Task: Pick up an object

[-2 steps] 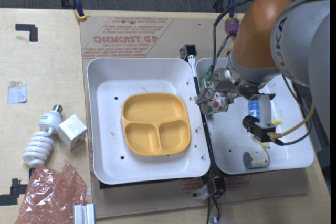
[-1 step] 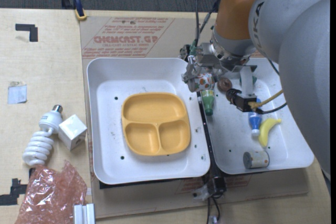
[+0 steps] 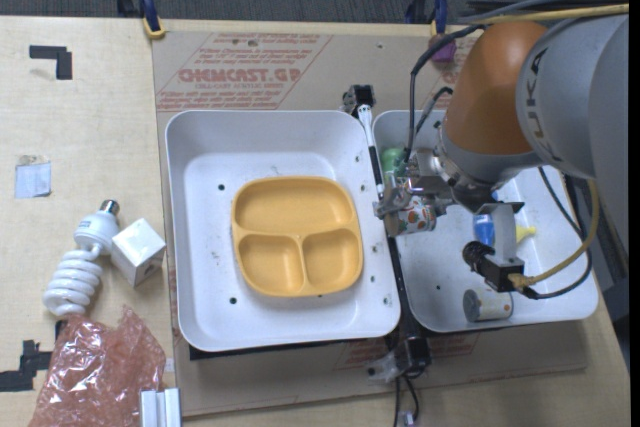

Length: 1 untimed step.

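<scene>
A divided tray [image 3: 297,236] lies in the left bin [image 3: 200,165]; my claw [image 3: 400,205] hangs over the right bin's [image 3: 560,300] left edge, a bulb [image 3: 80,265] left on the tabletop [image 3: 70,135]

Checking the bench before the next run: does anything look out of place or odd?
Yes. A spiral light bulb, a small white cube and crumpled pinkish plastic wrap lie on the bench left of the left bin, outside both bins. The yellow divided tray sits slightly askew.
</scene>
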Motion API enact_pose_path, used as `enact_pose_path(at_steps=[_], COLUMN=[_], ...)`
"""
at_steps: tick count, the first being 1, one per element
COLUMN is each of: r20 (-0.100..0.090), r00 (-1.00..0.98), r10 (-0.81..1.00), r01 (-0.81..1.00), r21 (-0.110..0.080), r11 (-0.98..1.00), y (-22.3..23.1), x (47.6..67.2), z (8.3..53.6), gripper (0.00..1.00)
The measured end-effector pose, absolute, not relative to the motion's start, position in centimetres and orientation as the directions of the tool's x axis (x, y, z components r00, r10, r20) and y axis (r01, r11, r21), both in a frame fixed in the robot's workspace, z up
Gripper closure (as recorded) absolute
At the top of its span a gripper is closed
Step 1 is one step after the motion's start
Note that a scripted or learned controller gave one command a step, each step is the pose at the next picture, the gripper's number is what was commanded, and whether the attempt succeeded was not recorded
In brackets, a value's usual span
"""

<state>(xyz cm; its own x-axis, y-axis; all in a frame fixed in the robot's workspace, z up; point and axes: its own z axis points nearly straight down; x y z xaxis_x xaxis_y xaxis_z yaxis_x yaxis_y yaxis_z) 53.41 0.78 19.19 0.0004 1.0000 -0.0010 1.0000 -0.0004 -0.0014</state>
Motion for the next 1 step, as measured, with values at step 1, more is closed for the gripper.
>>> enact_pose_path(at_steps=[1], r20=[-0.001], r00=[-0.002], r10=[1.0], r01=[1.0], r21=[0.0], r11=[0.002], y=[1.89], x=[55.32], z=[23.03], gripper=[1.0])
